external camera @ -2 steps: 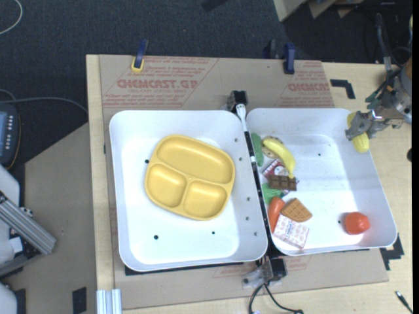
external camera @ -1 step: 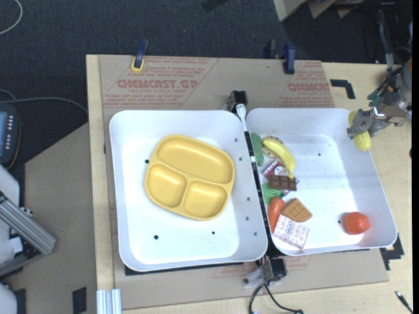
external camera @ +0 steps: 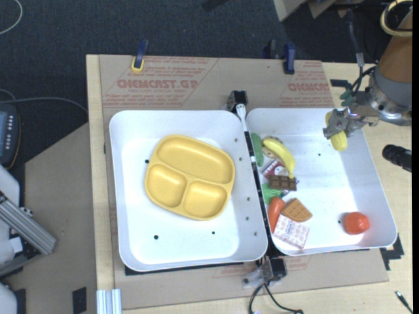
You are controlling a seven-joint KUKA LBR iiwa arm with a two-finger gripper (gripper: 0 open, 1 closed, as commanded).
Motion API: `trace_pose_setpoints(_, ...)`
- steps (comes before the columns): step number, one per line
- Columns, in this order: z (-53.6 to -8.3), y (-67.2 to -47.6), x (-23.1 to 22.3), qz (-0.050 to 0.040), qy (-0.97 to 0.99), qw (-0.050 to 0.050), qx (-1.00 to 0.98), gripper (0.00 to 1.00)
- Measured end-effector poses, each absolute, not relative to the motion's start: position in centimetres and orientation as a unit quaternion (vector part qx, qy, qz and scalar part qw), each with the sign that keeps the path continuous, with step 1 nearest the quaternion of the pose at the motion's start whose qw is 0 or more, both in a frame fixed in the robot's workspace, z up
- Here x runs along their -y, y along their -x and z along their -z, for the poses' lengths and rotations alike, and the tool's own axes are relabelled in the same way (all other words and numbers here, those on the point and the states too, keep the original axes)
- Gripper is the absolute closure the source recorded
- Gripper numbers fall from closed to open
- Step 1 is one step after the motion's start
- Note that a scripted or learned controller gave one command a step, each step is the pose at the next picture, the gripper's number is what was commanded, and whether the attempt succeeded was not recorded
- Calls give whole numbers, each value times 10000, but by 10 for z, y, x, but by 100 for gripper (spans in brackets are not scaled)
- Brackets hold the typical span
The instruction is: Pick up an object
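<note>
My gripper hangs over the far right part of the right bin, reaching in from the right. A small yellow piece, like a corn cob, sits between its fingers and pokes out below them, so the gripper is shut on it. Along the right bin's left side lie a banana, a brown chocolate bar, a green item, an orange-red carrot, a waffle-like piece and a white and red packet. A red-orange ball rests near the bin's front right corner.
The left bin holds a yellow divided plate. Both bins stand on a cardboard-covered bench with clamps at its far edge. Bare white floor shows in the right bin's middle.
</note>
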State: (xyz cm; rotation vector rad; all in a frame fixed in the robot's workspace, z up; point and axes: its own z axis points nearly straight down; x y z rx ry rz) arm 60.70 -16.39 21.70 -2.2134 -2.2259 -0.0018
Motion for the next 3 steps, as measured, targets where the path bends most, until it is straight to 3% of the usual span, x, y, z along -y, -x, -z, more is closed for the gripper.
trace_pose_setpoints(3, -232, -652, 10, 21, 7048, -7, 7095, 100)
